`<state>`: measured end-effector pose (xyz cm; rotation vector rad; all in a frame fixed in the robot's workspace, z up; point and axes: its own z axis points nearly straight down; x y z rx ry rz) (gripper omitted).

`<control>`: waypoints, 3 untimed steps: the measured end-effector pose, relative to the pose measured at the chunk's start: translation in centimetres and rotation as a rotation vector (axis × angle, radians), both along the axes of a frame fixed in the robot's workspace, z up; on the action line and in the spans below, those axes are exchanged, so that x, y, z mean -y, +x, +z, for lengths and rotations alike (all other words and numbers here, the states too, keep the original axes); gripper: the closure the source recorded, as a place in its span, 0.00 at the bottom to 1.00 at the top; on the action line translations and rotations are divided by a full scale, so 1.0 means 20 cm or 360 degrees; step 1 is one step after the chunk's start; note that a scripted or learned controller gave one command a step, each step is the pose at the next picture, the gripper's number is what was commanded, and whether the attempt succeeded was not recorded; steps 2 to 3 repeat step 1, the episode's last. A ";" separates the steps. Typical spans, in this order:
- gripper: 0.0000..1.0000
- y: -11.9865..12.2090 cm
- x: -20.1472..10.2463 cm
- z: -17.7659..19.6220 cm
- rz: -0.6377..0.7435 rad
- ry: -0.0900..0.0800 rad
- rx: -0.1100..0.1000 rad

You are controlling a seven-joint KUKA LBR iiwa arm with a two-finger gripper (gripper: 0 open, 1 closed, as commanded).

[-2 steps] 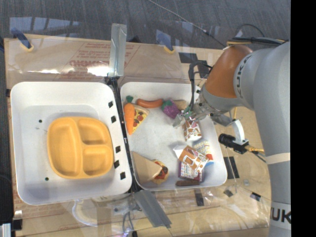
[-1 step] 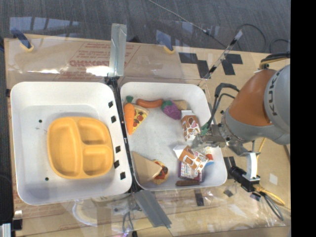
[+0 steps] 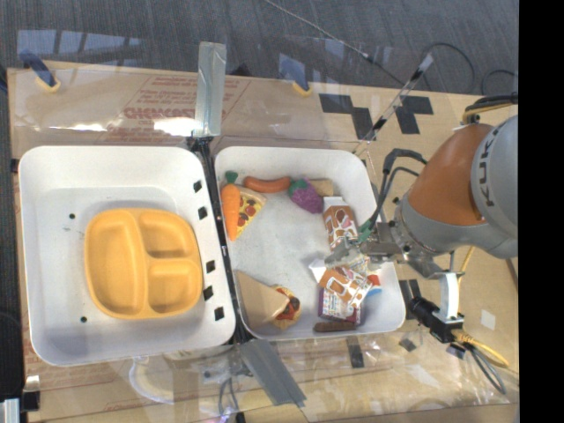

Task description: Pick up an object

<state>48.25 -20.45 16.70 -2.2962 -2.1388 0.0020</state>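
gripper [image 3: 345, 256]: low in right white plastic bin [image 3: 264, 161], over brown-white printed snack packets [image 3: 342, 285]
jaws: can't tell if open/clenched
progress: nothing lifted yet, pick still pending
left white bin [image 3: 35, 183]: yellow divided plastic tray [image 3: 141, 261]

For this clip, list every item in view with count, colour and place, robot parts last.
Bins: two, white, side by side on the bench.
Divided tray: one, yellow, in the left bin.
Carrot: one, orange, right bin, by its left wall.
Pizza slice: one, beside the carrot.
Sausage: one, red-brown, right bin, far edge.
Grapes: one bunch, purple, beside the sausage.
Snack packets: two or more, brown and white, right bin's right side.
Arm: one, grey and orange, entering from the right.
Gripper: one, low among the packets.
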 end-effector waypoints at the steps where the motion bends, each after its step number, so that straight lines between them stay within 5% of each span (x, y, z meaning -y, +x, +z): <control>1: 0.00 0.23 -0.02 -0.38 -0.0049 -0.0003 0.0006; 3: 0.00 0.23 -0.02 -0.38 -0.0049 -0.0003 0.0006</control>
